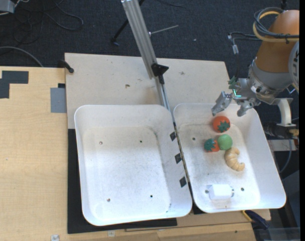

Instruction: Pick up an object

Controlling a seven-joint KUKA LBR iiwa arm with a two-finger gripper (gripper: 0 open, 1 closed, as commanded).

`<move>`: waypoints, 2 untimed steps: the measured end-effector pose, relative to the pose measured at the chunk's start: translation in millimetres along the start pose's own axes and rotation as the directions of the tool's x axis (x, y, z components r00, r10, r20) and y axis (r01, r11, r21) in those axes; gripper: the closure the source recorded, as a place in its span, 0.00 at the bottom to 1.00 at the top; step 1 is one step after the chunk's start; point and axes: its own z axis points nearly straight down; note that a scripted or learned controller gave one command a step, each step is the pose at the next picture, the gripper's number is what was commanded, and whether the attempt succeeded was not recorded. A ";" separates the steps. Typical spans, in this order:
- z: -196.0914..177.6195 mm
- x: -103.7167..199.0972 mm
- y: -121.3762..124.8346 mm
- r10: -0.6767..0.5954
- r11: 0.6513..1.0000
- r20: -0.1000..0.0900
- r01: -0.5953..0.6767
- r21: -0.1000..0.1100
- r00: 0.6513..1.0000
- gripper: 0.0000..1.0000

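the gripper (234, 106) hangs over the far edge of the right bin (270, 177), its two fingers (221, 104) spread apart with nothing between them, just beyond a red tomato (221, 123) that lies near that far edge. closer to the middle of the same bin, a small red-and-green strawberry (210, 145) touches a green ball (224, 142); a tan croissant (235, 160) lies just beside the ball toward the near edge. a white block (220, 191) rests near the bin's near edge, apart from the rest. the left bin (92, 134) adjoins the right bin along its inner edge. a slanted aluminium rail (141, 38) rises from the bench (112, 79) behind the bins.
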 end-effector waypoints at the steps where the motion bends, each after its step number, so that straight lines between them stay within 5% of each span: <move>1: 63.0 7.1 1.6 -0.001 1.000 -0.002 0.001 0.006 1.000 0.00; 2: 110.8 12.8 7.6 -0.001 1.000 -0.001 0.001 0.004 1.000 0.00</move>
